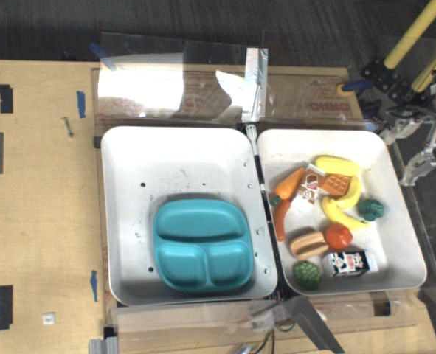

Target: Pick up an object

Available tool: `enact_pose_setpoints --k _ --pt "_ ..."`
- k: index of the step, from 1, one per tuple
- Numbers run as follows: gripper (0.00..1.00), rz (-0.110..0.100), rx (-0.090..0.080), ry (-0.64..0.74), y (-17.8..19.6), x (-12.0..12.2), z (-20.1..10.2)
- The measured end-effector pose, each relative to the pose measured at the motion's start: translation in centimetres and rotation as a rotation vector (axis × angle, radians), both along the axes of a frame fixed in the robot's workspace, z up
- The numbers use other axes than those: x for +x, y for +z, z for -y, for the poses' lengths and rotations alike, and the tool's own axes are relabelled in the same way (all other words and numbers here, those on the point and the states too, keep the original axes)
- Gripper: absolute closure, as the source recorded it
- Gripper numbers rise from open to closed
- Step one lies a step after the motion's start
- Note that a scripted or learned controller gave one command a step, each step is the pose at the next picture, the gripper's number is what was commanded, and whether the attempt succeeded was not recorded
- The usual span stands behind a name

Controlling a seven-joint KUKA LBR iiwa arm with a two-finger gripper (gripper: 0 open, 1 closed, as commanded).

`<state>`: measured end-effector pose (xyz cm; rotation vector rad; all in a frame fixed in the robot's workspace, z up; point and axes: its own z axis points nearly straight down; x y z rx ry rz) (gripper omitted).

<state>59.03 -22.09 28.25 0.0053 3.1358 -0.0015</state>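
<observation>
Toy food crowded in the right bin [403, 220], on the tabletop; the tool's state cannot be told.
The banana [341, 214] is partly hidden beneath the waffle [336, 184]. The carrot [288, 184] slants from upper right to lower left, and the hot dog [308, 243] lies nearly crosswise, with the tomato [338, 235] touching it. A teal tray [202, 243] sits in the left bin [122, 198].

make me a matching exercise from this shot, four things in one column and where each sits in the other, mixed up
Things:
1. teal divided tray
2. hot dog
3. carrot
4. broccoli

Places:
A. right bin, near front edge, left of the small carton
B. left bin, front half
C. right bin, upper left of the pile
D. right bin, just left of the tomato

Pairs: 1-B, 2-D, 3-C, 4-A
</observation>
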Motion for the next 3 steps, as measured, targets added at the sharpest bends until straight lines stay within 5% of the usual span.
enact_pose_setpoints --k 1,2,3 --pt "0.0 -0.007 0.003 -0.363 -16.2 -4.4 0.1" --pt "0.0 -0.021 -0.007 -0.33 -17.8 5.4 -3.3" --pt "0.0 -0.001 0.003 -0.265 -16.8 3.1 -8.9"
